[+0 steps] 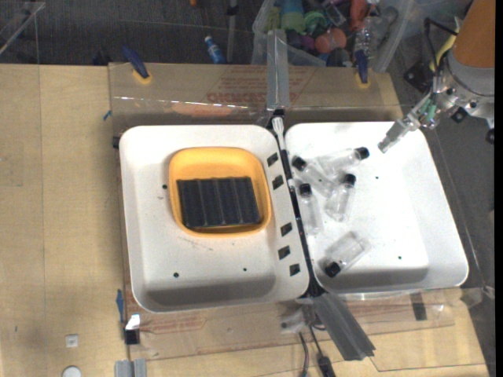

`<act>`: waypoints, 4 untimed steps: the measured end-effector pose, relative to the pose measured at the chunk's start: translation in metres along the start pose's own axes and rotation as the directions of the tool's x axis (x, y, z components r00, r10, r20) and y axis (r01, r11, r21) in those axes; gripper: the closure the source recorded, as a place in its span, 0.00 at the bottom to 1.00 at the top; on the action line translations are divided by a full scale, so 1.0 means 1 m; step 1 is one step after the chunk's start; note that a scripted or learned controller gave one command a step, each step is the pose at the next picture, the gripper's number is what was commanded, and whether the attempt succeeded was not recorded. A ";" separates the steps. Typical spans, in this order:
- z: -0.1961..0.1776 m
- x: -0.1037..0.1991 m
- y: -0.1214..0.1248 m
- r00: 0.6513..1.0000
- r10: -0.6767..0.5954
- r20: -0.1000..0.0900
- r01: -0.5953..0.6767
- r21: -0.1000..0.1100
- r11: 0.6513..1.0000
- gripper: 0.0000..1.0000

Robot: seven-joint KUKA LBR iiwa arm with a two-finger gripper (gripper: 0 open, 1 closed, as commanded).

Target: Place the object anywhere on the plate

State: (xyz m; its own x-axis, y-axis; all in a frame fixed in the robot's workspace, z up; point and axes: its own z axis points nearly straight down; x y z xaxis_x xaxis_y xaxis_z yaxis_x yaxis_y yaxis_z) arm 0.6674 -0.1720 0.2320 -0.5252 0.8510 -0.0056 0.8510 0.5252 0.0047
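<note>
While no writing is legible, clear bottles [334,187] carry black caps [346,180].

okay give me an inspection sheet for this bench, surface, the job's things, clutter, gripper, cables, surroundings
Surface: two white bins side by side, left bin and right bin, on a wooden bench.
Job's things: orange plate in the left bin, carrying a dark ridged block; clear bottles with black caps in the right bin.
Clutter: nothing seen.
Gripper: gripper over the right bin's far right corner, holding nothing visible.
Cables: dark cables below the bins.
Surroundings: tub of colourful toys behind the bench.
</note>
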 end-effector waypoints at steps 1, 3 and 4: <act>0.019 0.004 0.003 0.936 -0.352 -0.006 0.352 0.000 0.936 0.00; 0.031 -0.039 -0.033 0.812 -0.584 0.000 0.584 -0.002 0.812 0.00; 0.028 -0.038 -0.031 0.637 -0.771 0.002 0.771 -0.002 0.637 0.00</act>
State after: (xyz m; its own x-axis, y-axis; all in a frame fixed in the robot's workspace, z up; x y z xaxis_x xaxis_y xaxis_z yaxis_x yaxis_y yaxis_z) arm 0.6607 -0.2205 0.2040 -0.9906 0.1368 -0.0094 0.1368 0.9906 0.0009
